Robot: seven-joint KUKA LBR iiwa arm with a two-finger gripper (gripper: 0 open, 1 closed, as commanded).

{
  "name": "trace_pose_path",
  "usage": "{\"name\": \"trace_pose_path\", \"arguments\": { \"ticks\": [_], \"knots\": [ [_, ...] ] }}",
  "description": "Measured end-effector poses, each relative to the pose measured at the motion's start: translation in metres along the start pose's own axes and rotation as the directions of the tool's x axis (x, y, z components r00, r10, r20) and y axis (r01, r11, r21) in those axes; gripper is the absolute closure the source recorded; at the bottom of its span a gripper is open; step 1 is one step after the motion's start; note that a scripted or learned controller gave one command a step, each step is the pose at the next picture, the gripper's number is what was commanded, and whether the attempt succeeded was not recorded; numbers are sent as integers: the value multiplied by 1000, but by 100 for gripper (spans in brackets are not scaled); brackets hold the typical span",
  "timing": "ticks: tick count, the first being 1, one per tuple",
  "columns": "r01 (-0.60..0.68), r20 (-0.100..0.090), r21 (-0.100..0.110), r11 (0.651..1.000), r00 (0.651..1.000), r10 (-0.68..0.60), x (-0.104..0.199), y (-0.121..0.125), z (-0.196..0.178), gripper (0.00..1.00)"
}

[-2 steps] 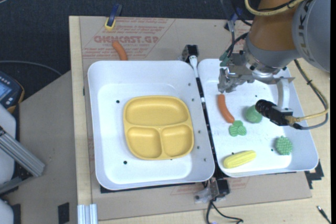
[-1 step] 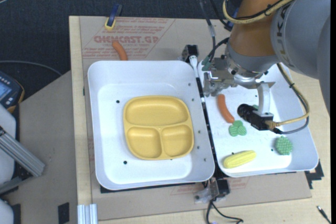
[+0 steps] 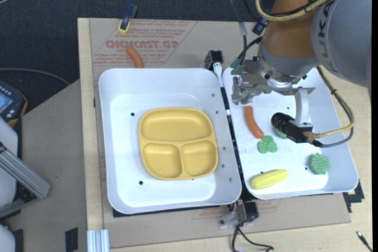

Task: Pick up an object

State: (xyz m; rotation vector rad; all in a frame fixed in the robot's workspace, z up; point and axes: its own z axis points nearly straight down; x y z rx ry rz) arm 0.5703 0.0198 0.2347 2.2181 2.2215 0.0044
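Observation:
My gripper (image 3: pixel 245 93) hangs over the upper left part of the right bin (image 3: pixel 339 127), below the grey and orange wrist. An orange sausage-shaped toy (image 3: pixel 254 122) lies just under and in front of it, slanting down to the right. Close to the sausage's lower end sits a small green broccoli toy (image 3: pixel 267 145). A yellow corn cob (image 3: pixel 269 179) lies near the bin's front edge, and a green knobbly toy (image 3: pixel 319 163) rests at the front right. I see nothing held in the gripper.
The left bin (image 3: pixel 118 127) holds a yellow divided plate (image 3: pixel 177 143). A black part with a cable (image 3: pixel 290 127) hangs from the arm over the right bin. An orange toy (image 3: pixel 135 56) and a blue-yellow clip (image 3: pixel 126 19) lie on the cardboard behind the bins.

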Motion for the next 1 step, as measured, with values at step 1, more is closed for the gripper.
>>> {"name": "trace_pose_path", "arguments": {
  "ticks": [1],
  "knots": [
    [-2, 1, 8, 1000, 1000, 2, 0, 2, 18, 100]
  ]
}}
